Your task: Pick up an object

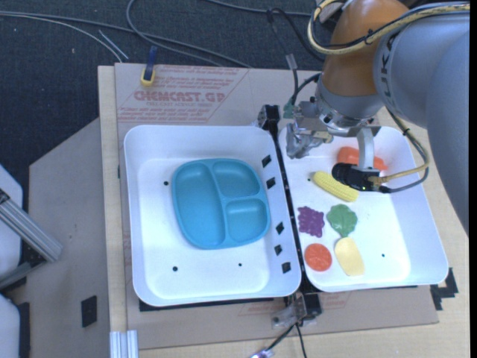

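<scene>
From the overhead camera I see two white bins side by side: the left bin (141,200) holds one blue divided plate (220,201), lying flat with its three compartments up and its long axis running from far-left to near-right. The right bin (417,222) holds six toy foods. One corn cob (335,186) lies with its long axis slanting from far-left to near-right, its narrower tip pointing far-left. Just beyond it sits one orange piece (349,156), partly hidden by the arm's hardware, so I cannot name it closer. Nearer to me are one purple grape cluster (310,221), one green leafy piece (342,218), one red round tomato-like piece (318,256) and one pale yellow piece (349,257), its long axis running far to near.

The gripper (297,142) hangs over the far-left corner of the right bin, beside the divider. I see nothing between them.
</scene>
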Available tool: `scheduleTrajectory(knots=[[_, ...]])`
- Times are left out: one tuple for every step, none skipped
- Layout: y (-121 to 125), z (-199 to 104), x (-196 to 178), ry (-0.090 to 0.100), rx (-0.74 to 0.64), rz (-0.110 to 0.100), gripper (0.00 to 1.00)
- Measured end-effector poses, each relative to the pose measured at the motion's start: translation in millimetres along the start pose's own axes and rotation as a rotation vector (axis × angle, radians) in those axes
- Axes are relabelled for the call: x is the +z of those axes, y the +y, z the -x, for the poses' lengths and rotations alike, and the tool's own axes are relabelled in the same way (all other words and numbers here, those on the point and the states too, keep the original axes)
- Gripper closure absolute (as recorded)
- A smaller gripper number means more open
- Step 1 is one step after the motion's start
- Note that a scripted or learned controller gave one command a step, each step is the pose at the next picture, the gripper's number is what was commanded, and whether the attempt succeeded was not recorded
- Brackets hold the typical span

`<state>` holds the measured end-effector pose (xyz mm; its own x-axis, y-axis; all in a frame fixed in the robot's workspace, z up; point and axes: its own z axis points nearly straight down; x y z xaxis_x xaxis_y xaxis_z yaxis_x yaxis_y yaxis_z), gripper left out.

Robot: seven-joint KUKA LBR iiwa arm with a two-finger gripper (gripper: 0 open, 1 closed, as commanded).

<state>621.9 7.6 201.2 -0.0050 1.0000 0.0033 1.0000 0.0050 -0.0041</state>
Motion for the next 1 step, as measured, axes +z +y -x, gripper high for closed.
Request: scheduleTrajectory(knots=[[-9.9,-45.9,-8.0,-0.001,0.0,0.001,1.0]])
